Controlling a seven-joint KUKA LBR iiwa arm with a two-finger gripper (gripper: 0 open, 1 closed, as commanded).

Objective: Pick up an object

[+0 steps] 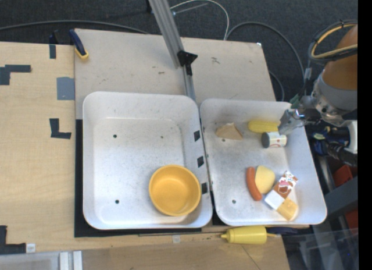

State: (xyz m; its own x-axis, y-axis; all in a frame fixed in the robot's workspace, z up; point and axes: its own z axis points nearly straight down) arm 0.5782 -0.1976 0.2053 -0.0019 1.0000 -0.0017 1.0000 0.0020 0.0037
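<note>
The right bin holds several small items. A tan wedge of bread lies at its back left, with a long yellow piece to its right. A small grey-and-white cylinder lies just in front of that. My gripper hangs low over the bin's back right edge, beside the yellow piece's right end and just above the cylinder. Nothing visibly hangs from it. Toward the front lie a red sausage, a yellow rounded piece, a red-and-white carton, a white block and a yellow cube.
A yellow bowl sits at the front right of the left bin. A yellow bottle lies on the bench in front of the right bin. A slanted metal pole crosses above the back of the bins.
</note>
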